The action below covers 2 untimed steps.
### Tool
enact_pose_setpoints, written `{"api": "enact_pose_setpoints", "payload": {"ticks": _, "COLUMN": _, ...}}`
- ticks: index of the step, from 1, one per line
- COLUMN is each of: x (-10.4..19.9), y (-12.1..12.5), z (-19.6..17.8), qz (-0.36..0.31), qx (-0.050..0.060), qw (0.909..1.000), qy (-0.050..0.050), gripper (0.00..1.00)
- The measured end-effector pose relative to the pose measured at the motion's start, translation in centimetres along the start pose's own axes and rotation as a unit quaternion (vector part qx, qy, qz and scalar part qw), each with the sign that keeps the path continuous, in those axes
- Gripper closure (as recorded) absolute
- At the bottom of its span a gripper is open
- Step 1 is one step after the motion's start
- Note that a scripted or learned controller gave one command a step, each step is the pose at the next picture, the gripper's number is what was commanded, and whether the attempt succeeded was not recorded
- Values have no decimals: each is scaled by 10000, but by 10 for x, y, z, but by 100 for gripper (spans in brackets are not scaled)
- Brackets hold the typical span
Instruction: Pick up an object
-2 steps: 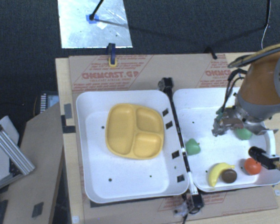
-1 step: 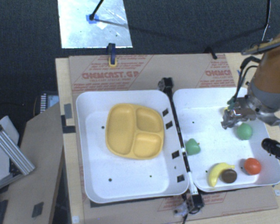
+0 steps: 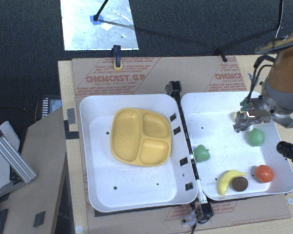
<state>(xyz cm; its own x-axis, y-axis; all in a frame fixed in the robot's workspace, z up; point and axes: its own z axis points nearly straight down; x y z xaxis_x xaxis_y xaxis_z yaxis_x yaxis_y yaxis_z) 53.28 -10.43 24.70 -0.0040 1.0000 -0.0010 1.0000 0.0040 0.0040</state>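
Reaching into the right bin (image 3: 205, 105), the gripper (image 3: 244, 122) hangs just beside a green ball (image 3: 256, 137). It holds nothing, and I cannot tell how it is set. I think it must drop lower next to grab the ball.

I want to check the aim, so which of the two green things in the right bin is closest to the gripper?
The round green ball, right beside the gripper near the bin's right side. The other green piece lies farther left, by the divider.
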Motion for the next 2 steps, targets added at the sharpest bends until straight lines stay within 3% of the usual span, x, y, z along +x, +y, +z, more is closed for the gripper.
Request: {"api": "enact_pose_setpoints", "payload": {"ticks": 2, "x": 94, "y": 23, "z": 12, "qz": -25, "qx": 8, "qw": 10000, "qy": 14, "gripper": 100}}
